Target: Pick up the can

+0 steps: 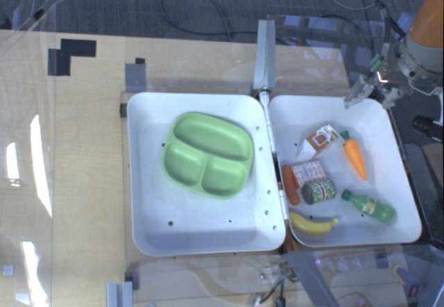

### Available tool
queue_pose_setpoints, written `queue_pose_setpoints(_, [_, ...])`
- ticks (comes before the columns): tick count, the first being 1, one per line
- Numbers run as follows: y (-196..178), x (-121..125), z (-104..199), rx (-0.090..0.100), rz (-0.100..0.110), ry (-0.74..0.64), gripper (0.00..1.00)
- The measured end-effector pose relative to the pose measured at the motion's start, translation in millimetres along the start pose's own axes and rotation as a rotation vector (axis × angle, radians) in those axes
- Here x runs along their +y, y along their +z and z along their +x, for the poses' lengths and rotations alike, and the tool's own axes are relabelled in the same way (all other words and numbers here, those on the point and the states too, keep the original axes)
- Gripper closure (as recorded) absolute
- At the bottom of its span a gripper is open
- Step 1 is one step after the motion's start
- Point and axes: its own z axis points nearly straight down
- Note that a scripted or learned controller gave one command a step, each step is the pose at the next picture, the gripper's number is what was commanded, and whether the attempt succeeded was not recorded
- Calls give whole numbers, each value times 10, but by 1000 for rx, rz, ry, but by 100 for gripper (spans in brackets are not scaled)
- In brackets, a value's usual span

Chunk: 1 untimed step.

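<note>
Here, lying on its side in the right white bin [399,160], toward the lower middle: the can [318,191], green-labelled, touching a pink-patterned packet [307,173] and sitting just beside a red sausage [290,184]. Resting just below the can, a banana [313,223]; lying to its right, a green bottle [369,206]. Lying further up, an orange carrot [356,159] and a small brown-and-white carton [323,139]. Hovering over the bin's upper right corner, well apart from the can: the gripper [371,93], gripping nothing, fingers [355,95] seeming parted, though not telling clearly. Sitting in the left white bin [142,229], a green divided plate [207,154] with three compartments.
</note>
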Motion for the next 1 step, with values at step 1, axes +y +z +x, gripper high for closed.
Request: queue_pose_setpoints(1, [1031, -189, -326, 0, 2, 206, 0])
